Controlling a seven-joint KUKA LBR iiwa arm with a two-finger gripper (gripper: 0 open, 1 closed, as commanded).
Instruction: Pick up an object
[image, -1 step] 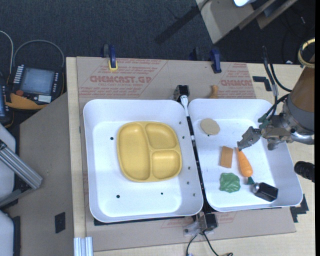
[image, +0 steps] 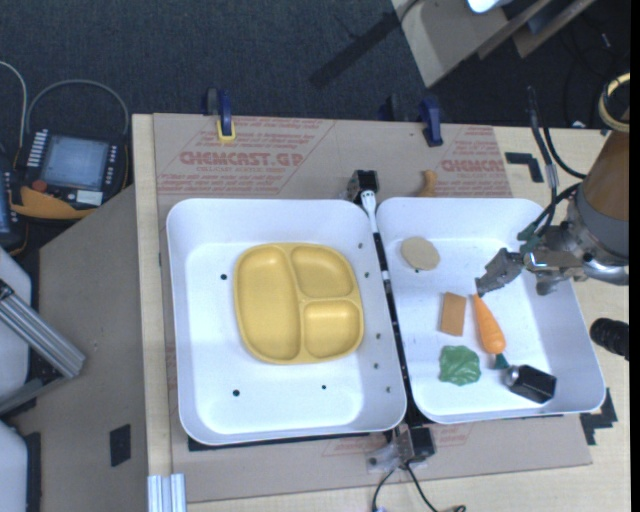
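The right bin (image: 560, 300) holds a round tan cookie (image: 420, 253), a tan-orange block (image: 453, 313), a carrot (image: 488, 326), a green leafy piece (image: 459, 365) and a black and silver object (image: 530, 381). My gripper (image: 521, 276) hangs over that bin, just above and to the right of the carrot's upper end. It is open, with one finger (image: 496, 271) reaching left toward the carrot. Nothing sits between the fingers.
A yellow divided plate (image: 298, 300) lies in the left bin (image: 200, 380). The grey arm (image: 605, 215) enters from the right over the right bin's edge. A black ridge (image: 385, 300) separates the two bins. A control pendant (image: 70, 165) lies off the bench at left.
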